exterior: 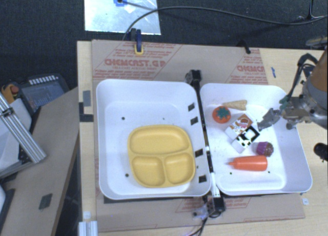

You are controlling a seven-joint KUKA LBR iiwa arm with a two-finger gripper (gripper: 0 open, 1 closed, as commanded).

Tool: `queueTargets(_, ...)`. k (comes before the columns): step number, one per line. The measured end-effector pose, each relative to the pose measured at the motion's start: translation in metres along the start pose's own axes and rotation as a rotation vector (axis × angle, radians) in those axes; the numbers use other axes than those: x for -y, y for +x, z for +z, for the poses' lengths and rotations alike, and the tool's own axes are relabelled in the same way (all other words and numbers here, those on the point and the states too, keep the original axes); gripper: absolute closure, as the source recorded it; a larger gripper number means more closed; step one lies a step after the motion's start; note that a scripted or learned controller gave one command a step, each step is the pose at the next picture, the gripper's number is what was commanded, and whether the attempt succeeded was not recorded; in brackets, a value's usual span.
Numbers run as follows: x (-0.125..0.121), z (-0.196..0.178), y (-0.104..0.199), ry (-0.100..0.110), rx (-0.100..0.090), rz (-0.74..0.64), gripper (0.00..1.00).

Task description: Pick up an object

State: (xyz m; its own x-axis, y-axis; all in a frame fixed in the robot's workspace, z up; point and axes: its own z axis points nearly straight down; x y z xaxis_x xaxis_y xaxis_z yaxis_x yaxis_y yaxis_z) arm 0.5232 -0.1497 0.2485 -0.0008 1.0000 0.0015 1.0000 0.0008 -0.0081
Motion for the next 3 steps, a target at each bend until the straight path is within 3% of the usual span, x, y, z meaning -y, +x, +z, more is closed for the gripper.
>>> queueTargets(1, -0.002, -0.005, 0.0, -0.01, 0.002, -0.002, 0.0)
queueTargets(3, -0.006, 0.104, 0.012, -0.005, 0.0, 0.0, 0.0)
